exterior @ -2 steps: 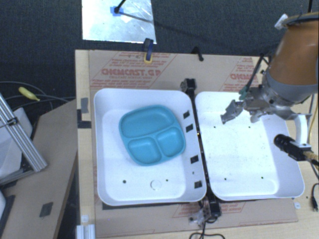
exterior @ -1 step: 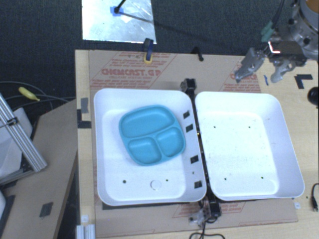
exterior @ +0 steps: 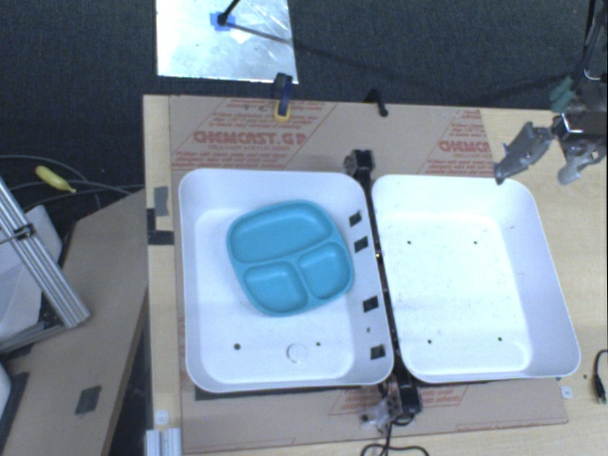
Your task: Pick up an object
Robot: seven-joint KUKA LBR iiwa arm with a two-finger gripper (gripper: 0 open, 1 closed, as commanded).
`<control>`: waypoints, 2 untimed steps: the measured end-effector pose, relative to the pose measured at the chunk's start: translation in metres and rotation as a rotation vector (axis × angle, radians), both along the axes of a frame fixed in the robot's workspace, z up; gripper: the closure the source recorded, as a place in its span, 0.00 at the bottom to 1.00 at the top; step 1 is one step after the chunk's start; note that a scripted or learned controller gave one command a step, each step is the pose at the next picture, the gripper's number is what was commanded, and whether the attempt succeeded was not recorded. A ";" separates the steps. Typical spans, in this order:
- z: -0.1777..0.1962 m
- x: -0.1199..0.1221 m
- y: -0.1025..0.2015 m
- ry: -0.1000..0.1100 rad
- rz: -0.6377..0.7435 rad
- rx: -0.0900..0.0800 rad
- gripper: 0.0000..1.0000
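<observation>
A blue plate (exterior: 288,257) with three compartments lies flat in the left white bin (exterior: 204,350), slightly above the bin's middle. My gripper (exterior: 538,173) hangs over the far right corner of the right white bin (exterior: 541,350), just above its back rim and well away from the plate. Its two fingers (exterior: 516,156) are spread apart and nothing sits between them, so it is open.
Both bins rest on a cardboard sheet (exterior: 237,131) with red lettering. A small clear ring (exterior: 297,352) lies near the left bin's front. A shiny metal sheet (exterior: 228,27) and a yellow clip (exterior: 282,98) sit behind the bins. An aluminium frame (exterior: 38,269) stands at the left.
</observation>
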State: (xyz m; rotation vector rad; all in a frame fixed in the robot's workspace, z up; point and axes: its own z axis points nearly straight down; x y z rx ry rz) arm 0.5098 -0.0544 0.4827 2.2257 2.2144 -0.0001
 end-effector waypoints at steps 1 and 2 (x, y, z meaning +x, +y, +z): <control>-0.036 0.028 -0.078 0.002 0.000 -0.002 0.00; -0.080 0.043 -0.136 0.002 0.001 -0.001 0.00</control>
